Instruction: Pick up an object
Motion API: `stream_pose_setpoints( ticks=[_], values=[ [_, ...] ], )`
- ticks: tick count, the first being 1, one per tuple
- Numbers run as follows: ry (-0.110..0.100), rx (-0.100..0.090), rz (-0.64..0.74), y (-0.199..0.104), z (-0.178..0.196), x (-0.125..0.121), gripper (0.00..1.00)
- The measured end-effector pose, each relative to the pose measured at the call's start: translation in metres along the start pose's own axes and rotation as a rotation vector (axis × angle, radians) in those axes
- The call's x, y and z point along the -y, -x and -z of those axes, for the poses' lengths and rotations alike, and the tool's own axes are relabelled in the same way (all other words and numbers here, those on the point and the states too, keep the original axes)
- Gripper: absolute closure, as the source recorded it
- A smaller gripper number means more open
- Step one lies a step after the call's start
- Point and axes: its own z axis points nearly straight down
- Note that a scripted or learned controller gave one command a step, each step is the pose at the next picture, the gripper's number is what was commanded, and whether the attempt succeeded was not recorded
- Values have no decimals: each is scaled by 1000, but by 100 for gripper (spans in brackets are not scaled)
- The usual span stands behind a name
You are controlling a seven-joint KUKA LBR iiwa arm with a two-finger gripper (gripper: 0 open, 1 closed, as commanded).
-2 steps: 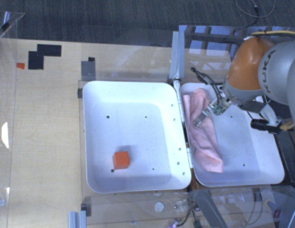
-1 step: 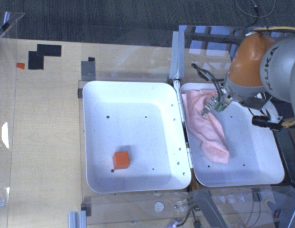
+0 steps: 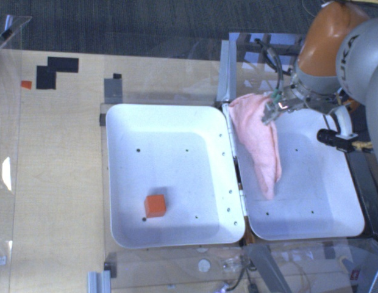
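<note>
Evidently mid-lift: fingers (image 3: 273, 110) clamped on top corner of pink cloth (image 3: 260, 144), rest trailing down over right bin (image 3: 323, 218) near its left wall. Orange cube (image 3: 155, 206) lay untouched in left bin (image 3: 177, 133).

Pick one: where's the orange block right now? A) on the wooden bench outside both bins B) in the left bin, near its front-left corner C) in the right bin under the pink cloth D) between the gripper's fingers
B: the orange block sits on the floor of the left bin, toward its front-left corner, well apart from the pink cloth in the right bin, where the gripper is.
</note>
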Motion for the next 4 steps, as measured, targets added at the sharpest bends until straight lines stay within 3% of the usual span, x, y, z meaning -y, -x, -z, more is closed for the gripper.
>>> stream_pose_setpoints(
  ticks=[1, 2, 3, 4],
  values=[
    [0, 0, 1, 0, 0, 0, 0],
    [-1, 0, 2, 21, -91, 55, 0],
    [3, 1, -71, -11, 1, 21, 0],
    [-5, -2, -28, 16, -73, 42, 0]
  ],
)
